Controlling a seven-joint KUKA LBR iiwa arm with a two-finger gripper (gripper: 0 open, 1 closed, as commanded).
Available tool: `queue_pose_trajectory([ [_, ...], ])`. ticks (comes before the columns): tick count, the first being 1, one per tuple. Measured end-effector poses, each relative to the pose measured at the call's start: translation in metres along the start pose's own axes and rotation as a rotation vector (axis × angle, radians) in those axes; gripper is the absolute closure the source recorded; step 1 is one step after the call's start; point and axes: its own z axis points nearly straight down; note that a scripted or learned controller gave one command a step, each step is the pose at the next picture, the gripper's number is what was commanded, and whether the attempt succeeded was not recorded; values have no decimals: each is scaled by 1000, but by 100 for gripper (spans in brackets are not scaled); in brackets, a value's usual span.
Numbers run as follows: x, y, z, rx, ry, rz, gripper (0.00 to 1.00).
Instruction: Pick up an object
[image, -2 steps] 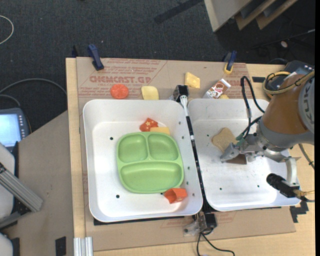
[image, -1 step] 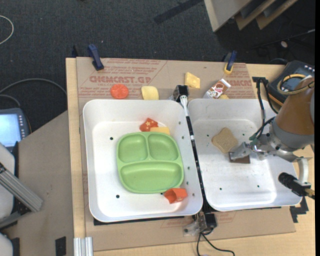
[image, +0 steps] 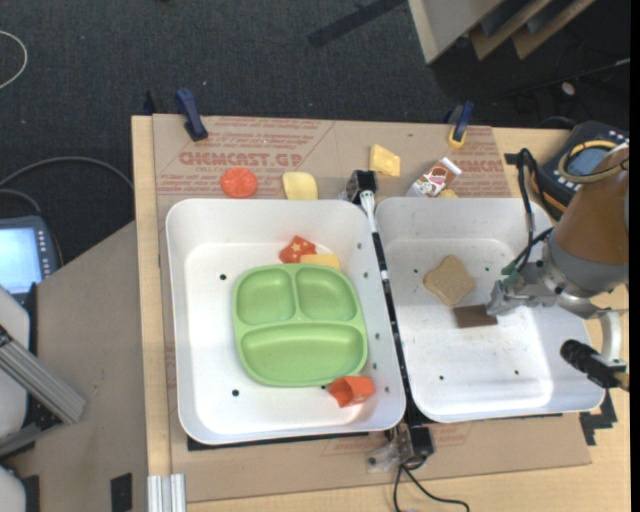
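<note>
Right bin (image: 520, 385): gripper (image: 497, 303), finger state indeterminable, poised at dark brown block (image: 472, 317) beside toast slice (image: 449, 281); step: approach; next: close squarely on block.

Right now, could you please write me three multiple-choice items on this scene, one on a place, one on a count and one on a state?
1. Where does the green divided plate lie?
A. left white bin
B. right white bin
C. bare cardboard

2. How many compartments has it?
A. two
B. three
C. five

3. How does the tan bread-like slice rest?
A. hanging from the gripper
B. standing on the plate
C. lying on the right bin's floor

Answers:
1 A, the plate fills the left bin's middle.
2 B, two small sections above one wide one.
3 C, it lies flat left of the gripper, beside a small dark brown block.
</note>
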Motion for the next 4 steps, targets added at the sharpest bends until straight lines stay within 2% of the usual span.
queue_pose_trajectory([
  [1, 0, 0, 1, 1, 1, 0, 0],
  [2, 89, -2, 15, 14, 9, -9, 0],
  [3, 55, 39, -42, 1, -1, -2, 0],
  [4, 83, 15, 17, 17, 6, -3, 0],
])
